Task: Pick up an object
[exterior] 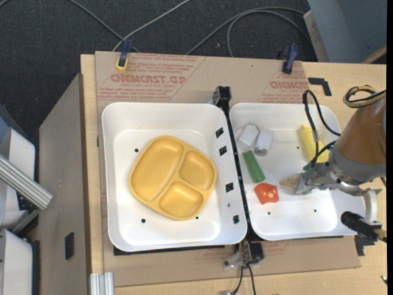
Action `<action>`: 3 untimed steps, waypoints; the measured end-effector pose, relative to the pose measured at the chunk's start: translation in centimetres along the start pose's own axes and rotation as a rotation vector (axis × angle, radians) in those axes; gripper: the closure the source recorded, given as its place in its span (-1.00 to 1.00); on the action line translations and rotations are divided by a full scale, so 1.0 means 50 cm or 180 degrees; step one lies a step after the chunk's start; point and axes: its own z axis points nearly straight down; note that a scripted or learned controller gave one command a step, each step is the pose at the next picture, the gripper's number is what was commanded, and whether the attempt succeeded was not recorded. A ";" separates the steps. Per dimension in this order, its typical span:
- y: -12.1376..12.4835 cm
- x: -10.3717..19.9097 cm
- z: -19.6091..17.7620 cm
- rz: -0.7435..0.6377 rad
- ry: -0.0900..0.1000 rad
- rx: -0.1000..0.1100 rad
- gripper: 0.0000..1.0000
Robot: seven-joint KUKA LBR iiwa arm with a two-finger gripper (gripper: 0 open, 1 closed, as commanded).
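The right bin (288,226) holds a red strawberry-like piece (266,193), a green stick (253,166), a grey-white cylinder piece (263,141) beside a pale block (247,135), and a yellow piece (307,141). My gripper (302,184) hangs low over the right half of this bin, right of the red piece and below the yellow one. A tan shape sits at its tip, too small to identify.
The left bin (116,165) carries a yellow divided plate (173,177). A black divider with clips (228,158) runs between the bins. The orange-banded arm (362,146) covers the right bin's right edge, with a black cable (313,118) looping above it.
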 end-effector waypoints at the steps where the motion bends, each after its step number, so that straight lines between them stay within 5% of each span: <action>1: 0.020 0.011 -0.115 -0.0011 -0.0010 -0.0018 1.00; 3: 0.038 0.001 -0.369 -0.0011 -0.0013 -0.0024 1.00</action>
